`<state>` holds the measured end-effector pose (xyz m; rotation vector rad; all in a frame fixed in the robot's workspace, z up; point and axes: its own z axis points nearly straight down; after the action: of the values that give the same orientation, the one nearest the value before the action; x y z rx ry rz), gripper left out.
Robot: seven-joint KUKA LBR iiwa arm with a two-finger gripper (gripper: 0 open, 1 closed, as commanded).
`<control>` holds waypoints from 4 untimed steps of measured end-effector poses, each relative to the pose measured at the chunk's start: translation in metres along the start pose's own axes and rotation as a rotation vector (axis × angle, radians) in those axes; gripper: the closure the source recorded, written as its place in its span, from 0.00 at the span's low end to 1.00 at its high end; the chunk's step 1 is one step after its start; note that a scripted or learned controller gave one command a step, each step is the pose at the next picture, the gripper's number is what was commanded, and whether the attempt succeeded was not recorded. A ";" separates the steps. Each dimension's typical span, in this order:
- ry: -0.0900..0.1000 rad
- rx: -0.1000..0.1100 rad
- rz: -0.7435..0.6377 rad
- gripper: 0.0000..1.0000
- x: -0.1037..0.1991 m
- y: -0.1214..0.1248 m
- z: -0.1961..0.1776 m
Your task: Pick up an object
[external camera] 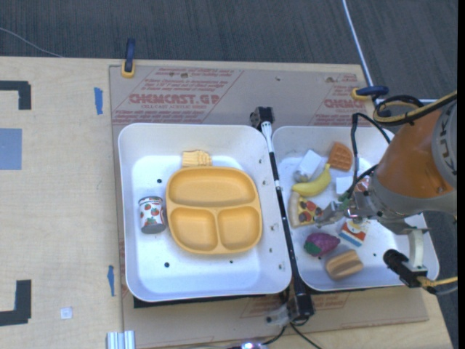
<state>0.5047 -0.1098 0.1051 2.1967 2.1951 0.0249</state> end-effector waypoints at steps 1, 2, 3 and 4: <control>-0.017 -0.011 0.007 1.00 -0.007 0.001 -0.011; -0.016 -0.010 0.007 0.00 -0.007 0.001 -0.011; 0.003 0.015 0.001 0.00 0.011 -0.020 0.015; -0.005 0.008 0.005 1.00 0.007 -0.018 0.003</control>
<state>0.4863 -0.1028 0.1012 2.2035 2.1913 0.0113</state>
